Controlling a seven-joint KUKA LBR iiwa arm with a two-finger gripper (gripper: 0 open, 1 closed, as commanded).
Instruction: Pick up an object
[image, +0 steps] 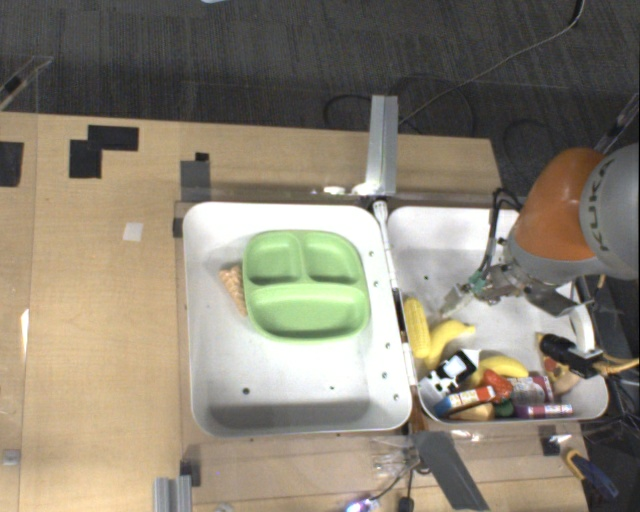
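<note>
My gripper (468, 292) hangs over the middle of the right bin (440, 240), under the grey and orange wrist (560, 225). Just below and left of it lie a yellow banana (448, 336) and a yellow corn cob (414, 322) against the bin's left wall. A heap of small items fills the front of that bin: a black-and-white piece (457, 367), a second yellow fruit (505, 367), a red tube (468, 399) and a purple marker (542, 408). Nothing is visibly held by the gripper.
The left bin (290, 400) holds a green divided plate (304, 283) with a tan textured piece (233, 288) poking out at its left edge. A metal post (383, 150) stands behind the divide between the bins. Cables trail at the right edge.
</note>
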